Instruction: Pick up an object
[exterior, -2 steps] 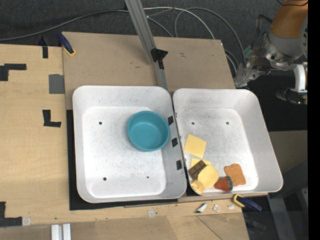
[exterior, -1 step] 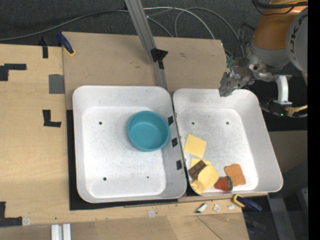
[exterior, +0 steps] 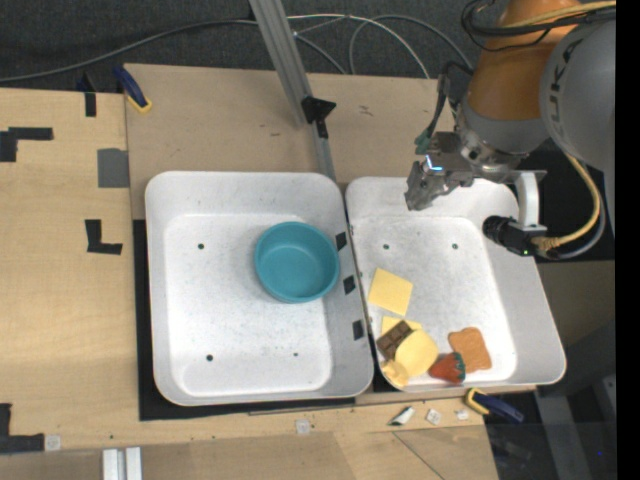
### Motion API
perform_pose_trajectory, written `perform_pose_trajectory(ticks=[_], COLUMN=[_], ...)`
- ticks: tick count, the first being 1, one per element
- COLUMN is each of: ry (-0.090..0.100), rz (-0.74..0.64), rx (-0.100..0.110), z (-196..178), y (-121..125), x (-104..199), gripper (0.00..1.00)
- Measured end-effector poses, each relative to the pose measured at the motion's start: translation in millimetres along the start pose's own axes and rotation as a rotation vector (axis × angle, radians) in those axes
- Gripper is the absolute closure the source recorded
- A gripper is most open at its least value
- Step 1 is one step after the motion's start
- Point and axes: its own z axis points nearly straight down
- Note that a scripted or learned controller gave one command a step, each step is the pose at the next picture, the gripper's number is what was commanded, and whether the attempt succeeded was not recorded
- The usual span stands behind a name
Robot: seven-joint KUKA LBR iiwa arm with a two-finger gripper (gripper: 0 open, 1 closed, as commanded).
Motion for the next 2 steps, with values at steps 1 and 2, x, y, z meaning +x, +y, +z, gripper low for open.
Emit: perform_pose_trajectory(ticks=[1, 2], ry=[0.0, -0.001], rz=[0.0, 0.0], rx=[-0.001, 0.001], z=[-1.3, 16.3], y=[-24.0, -34.6], x=[52.9, 104.1], gripper=[1.0, 1.0])
